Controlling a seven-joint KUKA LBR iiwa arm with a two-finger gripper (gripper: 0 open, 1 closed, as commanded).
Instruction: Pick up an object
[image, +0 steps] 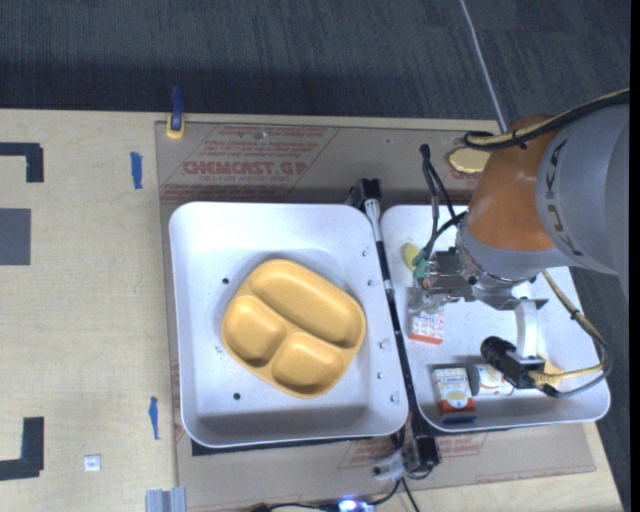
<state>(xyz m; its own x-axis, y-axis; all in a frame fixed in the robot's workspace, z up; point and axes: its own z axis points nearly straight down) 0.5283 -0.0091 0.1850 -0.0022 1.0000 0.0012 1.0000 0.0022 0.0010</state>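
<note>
Hanging over the right bin (590, 402), the gripper (441, 281) is seen toward that bin's ten o'clock. Can the claw's state be told?

It cannot: the claw is masked by the wrist, so open or closed is left unjudged. Nothing is seen held.

Where is something to be picked?

A packet (428, 326) lies just at the gripper's six o'clock, and a box (452, 386) sits at the bin's seven o'clock.

What could be spoiled?

The flat packet may be pushed rather than lifted, or the bin wall struck, since both lie near it.
</note>
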